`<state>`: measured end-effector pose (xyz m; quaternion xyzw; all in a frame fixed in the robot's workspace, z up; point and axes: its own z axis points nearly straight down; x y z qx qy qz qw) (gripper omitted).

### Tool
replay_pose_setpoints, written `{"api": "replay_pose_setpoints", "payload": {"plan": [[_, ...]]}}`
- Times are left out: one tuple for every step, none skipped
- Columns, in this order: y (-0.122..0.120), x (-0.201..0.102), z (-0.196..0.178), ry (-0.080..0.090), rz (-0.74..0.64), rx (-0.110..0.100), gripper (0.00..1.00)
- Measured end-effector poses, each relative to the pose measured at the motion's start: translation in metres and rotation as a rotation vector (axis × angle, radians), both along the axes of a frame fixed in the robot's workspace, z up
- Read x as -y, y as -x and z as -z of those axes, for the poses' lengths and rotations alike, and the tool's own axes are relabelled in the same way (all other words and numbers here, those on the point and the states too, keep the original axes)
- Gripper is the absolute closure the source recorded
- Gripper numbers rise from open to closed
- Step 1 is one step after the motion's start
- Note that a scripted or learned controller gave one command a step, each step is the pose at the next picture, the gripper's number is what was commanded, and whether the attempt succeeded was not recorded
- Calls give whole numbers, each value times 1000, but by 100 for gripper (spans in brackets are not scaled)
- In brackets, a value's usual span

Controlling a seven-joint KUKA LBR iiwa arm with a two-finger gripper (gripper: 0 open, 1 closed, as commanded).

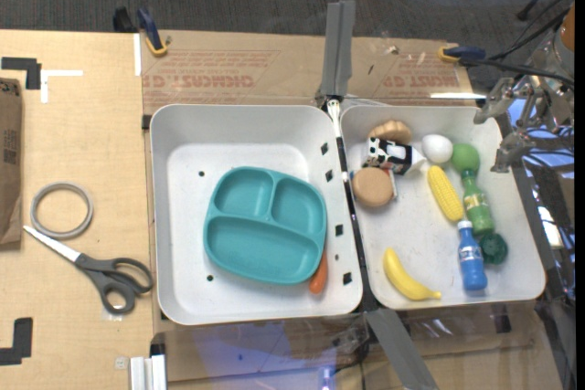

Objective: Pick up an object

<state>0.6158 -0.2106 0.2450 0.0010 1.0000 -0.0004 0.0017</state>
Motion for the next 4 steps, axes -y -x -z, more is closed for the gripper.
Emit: {"api": "replay_pose_setpoints", "payload": {"plan": [[8, 11, 152, 1, 4, 1, 0], [58, 11, 152, 1, 18, 0, 0], [83, 10, 153, -1, 98, -1, 0], [6, 10, 152, 0, 113, 2, 0]]}}
